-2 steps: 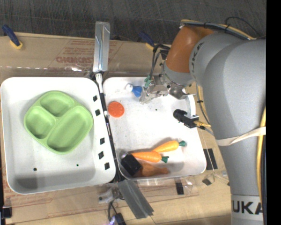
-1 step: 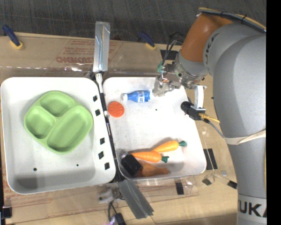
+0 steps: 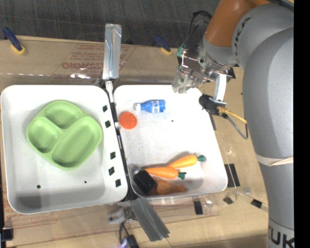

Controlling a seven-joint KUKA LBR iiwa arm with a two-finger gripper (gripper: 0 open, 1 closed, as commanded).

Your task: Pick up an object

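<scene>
A green plate (image 3: 65,134) is lying in the left bin (image 3: 15,154). In the right bin (image 3: 196,138), an orange disc (image 3: 127,120) and a blue bottle (image 3: 151,106) are sitting near the top, 2 carrots (image 3: 175,168) near the bottom. The gripper (image 3: 183,84) is hovering over the top edge, holding nothing.

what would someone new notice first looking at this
The big grey arm with its orange band fills the right side, its gripper hovering over the right bin's far edge. Next, the bright green three-part plastic plate lying in the left white bin. Then two orange toy carrots at the right bin's near edge.
</scene>
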